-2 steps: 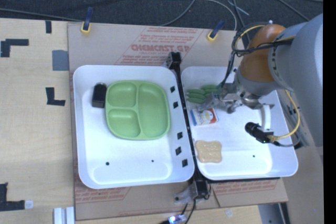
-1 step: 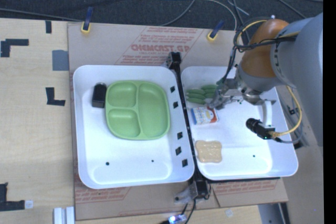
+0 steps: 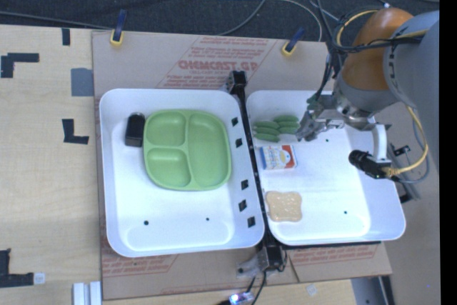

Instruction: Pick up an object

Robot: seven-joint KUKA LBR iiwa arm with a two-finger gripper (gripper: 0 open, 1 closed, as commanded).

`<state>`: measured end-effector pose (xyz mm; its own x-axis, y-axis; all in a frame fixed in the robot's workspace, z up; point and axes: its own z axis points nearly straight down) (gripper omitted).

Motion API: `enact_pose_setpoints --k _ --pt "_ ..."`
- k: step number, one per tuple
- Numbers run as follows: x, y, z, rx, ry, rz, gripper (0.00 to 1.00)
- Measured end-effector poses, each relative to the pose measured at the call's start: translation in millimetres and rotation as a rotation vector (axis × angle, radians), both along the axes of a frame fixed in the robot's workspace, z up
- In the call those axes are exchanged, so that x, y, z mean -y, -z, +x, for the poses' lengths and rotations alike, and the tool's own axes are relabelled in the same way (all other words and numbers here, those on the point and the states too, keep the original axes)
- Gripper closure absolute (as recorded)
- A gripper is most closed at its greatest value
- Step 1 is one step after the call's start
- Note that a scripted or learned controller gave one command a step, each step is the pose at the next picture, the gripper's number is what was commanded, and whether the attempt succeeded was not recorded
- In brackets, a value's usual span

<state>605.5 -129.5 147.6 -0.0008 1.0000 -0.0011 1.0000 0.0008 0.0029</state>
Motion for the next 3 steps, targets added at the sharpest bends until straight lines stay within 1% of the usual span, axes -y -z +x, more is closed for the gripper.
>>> enact_pose_setpoints --k 1,2,3 --pt "6.2 -60.6 -3.3 0.002 0.001 0.000 1.00" --pt "6.0 -72.9 -2.9 -0.003 0.000 0.001 1.00" --pt "-39.0 -81.1 -18.2 -0.004 -0.004 0.003 1.00"
